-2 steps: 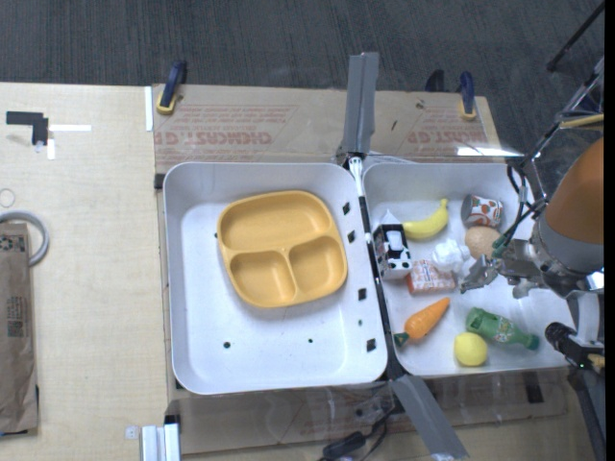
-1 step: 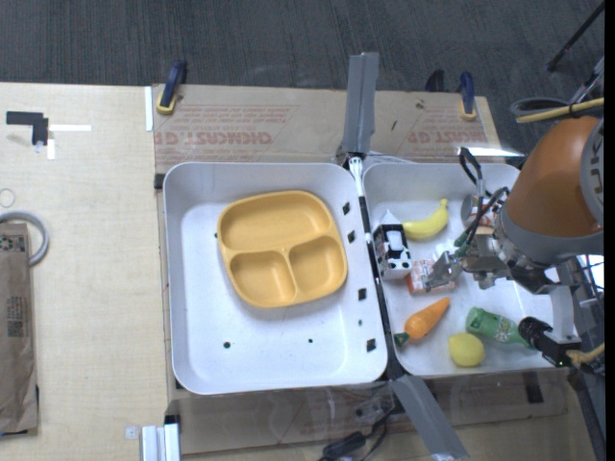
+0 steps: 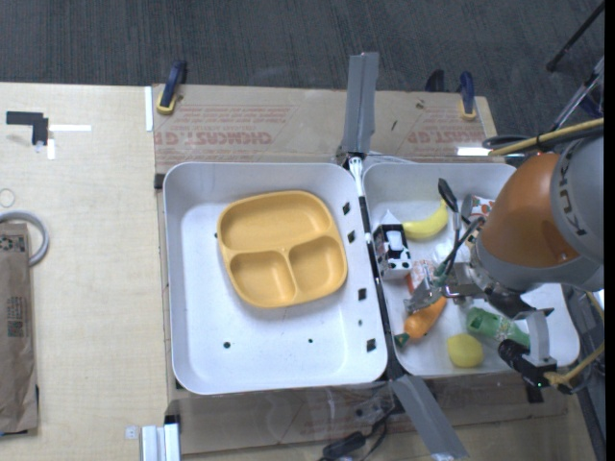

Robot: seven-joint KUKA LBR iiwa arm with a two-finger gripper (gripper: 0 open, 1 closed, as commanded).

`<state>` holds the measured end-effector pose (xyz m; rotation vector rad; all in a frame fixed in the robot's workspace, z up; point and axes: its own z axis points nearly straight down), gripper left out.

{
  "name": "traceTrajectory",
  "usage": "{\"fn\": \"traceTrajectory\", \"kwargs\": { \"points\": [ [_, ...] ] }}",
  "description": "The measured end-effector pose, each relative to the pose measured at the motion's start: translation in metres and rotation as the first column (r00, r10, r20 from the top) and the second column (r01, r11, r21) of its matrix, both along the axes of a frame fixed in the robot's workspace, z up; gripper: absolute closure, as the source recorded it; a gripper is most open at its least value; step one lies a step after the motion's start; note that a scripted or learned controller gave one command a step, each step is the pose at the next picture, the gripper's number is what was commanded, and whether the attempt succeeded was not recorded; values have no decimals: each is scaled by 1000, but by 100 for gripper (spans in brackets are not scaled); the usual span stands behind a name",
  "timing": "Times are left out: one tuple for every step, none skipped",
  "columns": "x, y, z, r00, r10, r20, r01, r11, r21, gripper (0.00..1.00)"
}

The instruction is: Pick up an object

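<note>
The right bin (image 3: 415, 177) holds a yellow banana (image 3: 428, 224), a black-and-white toy (image 3: 391, 248), an orange carrot (image 3: 426, 322), a yellow lemon (image 3: 465, 351) and a green item (image 3: 498, 327). My gripper (image 3: 423, 301) hangs low in this bin, right over the upper end of the carrot and beside a small red-and-white item (image 3: 418, 275). The arm's orange band (image 3: 524, 224) covers the bin's right side. Whether anything sits in the gripper is hidden by its own body.
In the left bin (image 3: 192, 286) lies a yellow divided plate (image 3: 283, 248). Cardboard (image 3: 259, 128) held by blue clamps (image 3: 173, 84) lies behind the bins. A brown paper bag (image 3: 14, 325) rests on the bench at far left.
</note>
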<state>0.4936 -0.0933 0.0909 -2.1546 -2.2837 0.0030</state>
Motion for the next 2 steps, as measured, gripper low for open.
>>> {"fn": "traceTrajectory", "kwargs": {
  "points": [
    [0,-1,9,1000,-4,0,4,1000,0,100],
    [53,59,100,993,117,1,-117,993,-1,100]
  ]
}}
